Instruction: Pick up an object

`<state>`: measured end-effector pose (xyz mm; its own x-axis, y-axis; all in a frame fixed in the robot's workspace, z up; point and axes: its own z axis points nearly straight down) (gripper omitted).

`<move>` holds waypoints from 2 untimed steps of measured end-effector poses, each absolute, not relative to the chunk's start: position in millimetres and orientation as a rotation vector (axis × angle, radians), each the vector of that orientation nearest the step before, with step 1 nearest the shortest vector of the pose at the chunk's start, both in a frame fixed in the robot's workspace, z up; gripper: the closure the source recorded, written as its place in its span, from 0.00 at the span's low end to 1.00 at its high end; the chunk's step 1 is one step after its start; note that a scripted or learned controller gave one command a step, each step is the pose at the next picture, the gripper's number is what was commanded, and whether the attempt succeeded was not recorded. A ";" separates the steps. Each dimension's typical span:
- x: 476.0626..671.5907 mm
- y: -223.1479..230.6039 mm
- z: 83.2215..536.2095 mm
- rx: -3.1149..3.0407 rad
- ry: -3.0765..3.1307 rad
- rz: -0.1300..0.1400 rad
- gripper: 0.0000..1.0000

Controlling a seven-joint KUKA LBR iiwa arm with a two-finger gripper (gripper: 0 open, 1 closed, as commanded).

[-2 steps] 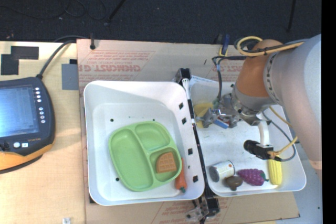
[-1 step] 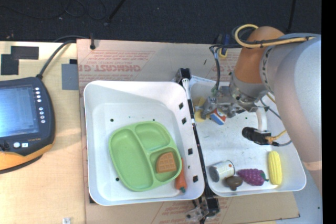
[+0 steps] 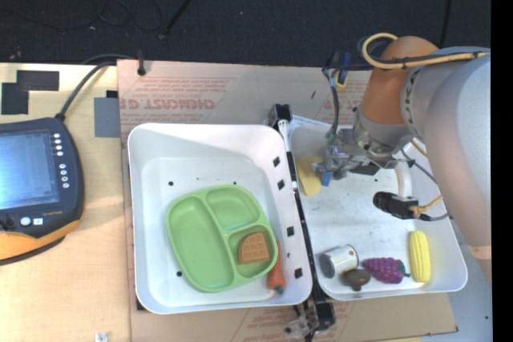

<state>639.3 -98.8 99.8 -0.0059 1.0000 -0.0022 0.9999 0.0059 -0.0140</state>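
Observation:
My gripper [image 3: 330,169] is low in the upper left part of the right bin [image 3: 449,272], reaching in from the right. Its tip is right beside a yellow block [image 3: 308,176] that lies against the bin's left wall; I cannot tell whether they touch. Along the front of the same bin lie a small silver can [image 3: 340,259] on its side, a brown lump [image 3: 357,279], a purple bunch of grapes [image 3: 385,269] and a yellow corn cob [image 3: 419,255].
The left bin [image 3: 160,152] holds a green divided plate [image 3: 208,232] with a brown waffle piece [image 3: 254,247] in its small compartment. An orange carrot [image 3: 276,279] lies at that bin's front right corner. A tablet [image 3: 32,180] rests on the bench at left.

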 end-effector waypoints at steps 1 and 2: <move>639.9 -97.3 98.5 -2.209 -2.225 0.012 0.00; 639.7 -97.5 108.5 -2.203 -2.229 0.015 1.00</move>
<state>639.7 -97.5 108.5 -0.0114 0.9999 -0.0014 0.9999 0.0114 -0.0120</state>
